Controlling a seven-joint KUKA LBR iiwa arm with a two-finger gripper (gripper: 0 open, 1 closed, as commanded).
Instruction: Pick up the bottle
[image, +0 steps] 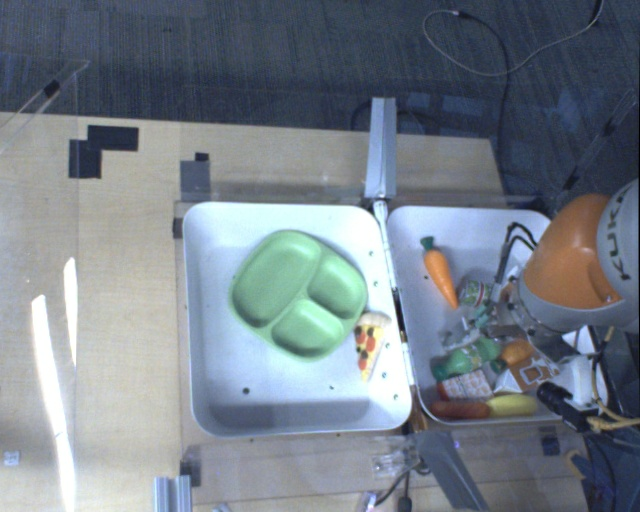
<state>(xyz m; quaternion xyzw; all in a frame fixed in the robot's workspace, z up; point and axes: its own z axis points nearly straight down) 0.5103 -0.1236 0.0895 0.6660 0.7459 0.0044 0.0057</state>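
The arm (580, 265) reaches into the right bin (410, 300) from the right, and its gripper (492, 322) hangs low over a crowded heap of toy food. Whether it is released or clenched I cannot tell, as the orange band and wrist hide too much.

The bottle (468, 358) looks to be the green thing lying on its side in the heap, just below the gripper, a white label (470, 383) under it at its lower side. It is small and partly covered, so even that reading is a judgement.

Trouble could come from the crowding. A red sausage (460, 409) and a banana (512, 404) lie along the bin's lower wall, with an orange piece (517, 352) just beside the bottle. A closing grip could catch a neighbour instead, or nudge the bottle so it rolls away. Lying flat, rounded and probably smooth plastic, it could squirt out of a pinch that lands off-centre.

The carrot (440, 275) sits higher up, tapered with a green top, well apart from the heap. In the left bin (200, 320) rests a glossy green tray (298, 292) with three moulded hollows, and a pizza slice (369, 340) lies at its right edge. Both bins are shallow, white, hard-sided, with rounded corners.
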